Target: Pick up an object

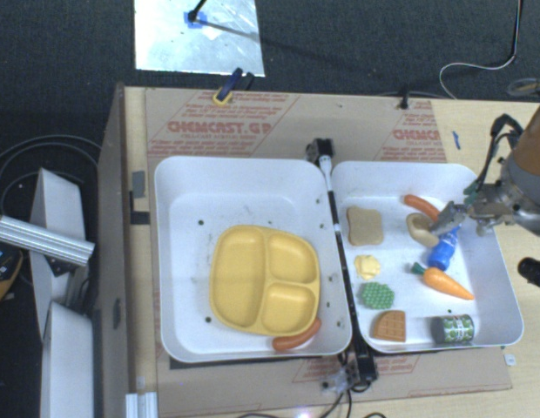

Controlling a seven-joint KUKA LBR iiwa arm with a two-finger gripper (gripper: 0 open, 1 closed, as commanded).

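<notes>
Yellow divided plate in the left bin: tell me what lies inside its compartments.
The yellow plate shows three bare compartments. A sausage lies against its near rim, outside it. What is beneath the plate is covered.

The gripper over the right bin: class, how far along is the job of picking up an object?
Done: the gripper has reached the right bin. In hand: it hangs by the blue bottle; a grasp isn't visible. Left: gripping and lifting; the carrot and can lie untouched.
</notes>
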